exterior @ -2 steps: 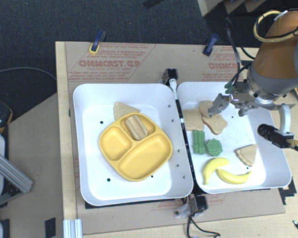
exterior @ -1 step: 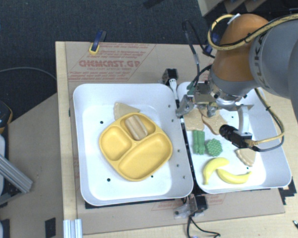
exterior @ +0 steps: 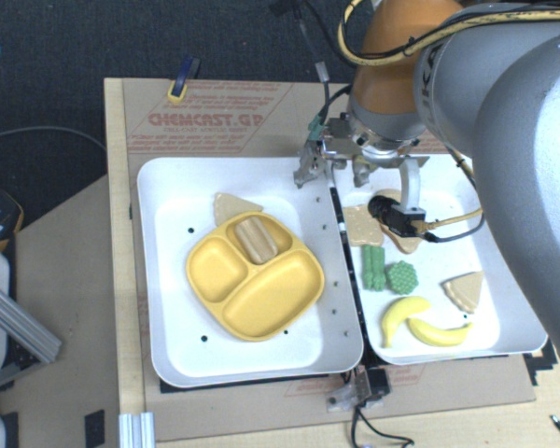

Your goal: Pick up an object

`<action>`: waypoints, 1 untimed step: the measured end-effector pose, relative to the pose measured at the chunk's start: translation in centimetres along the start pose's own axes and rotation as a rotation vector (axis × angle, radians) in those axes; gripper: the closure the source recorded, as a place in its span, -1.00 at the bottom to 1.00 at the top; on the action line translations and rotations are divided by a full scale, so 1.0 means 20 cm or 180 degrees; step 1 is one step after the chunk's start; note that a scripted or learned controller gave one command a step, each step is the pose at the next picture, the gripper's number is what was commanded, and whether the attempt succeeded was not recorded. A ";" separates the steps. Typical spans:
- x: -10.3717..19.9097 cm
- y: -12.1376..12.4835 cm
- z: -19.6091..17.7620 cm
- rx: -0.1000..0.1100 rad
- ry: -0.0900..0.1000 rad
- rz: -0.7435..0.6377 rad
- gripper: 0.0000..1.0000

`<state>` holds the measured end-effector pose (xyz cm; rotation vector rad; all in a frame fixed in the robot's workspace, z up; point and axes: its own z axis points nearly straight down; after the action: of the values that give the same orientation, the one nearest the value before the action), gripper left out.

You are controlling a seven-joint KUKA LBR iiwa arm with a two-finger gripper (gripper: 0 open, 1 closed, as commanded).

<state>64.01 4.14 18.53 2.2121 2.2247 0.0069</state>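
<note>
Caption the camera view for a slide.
Gripper hovers at the bins' divider; yellow plate left, banana right.

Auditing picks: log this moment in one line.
gripper near right bin far-left corner | right bin: banana, broccoli | left bin: yellow plate

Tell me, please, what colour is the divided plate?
The divided plate is plain yellow; the camera view shows it best, looking down on it.

Broad smooth grey arm [exterior: 504, 101] with a rounded orange band [exterior: 401, 40] above the metal wrist [exterior: 378, 146]
</note>
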 end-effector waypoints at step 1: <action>0.29 -0.40 0.21 0.0048 0.0005 0.0003 -1.00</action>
<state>56.08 9.90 14.35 2.2215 2.2323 -0.0081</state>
